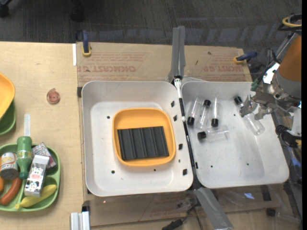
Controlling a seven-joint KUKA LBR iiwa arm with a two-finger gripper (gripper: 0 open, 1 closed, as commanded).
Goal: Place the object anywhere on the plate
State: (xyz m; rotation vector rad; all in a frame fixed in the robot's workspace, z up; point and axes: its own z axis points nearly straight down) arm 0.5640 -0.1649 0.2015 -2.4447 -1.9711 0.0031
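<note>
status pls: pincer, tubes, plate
Pincer over right bin's far right side, apparently shut on clear tube. Other black-capped tubes lie loose in that bin. Orange plate in left bin, dark ridged block on it.

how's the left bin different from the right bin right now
The left bin holds a yellow plate with a dark ribbed insert; the right bin holds several clear tubes with black caps, scattered loose.

The claw hangs over the right bin's upper right corner, close to a clear tube; no arm is over the left bin.

Both are shallow, white, and sit side by side.
</note>
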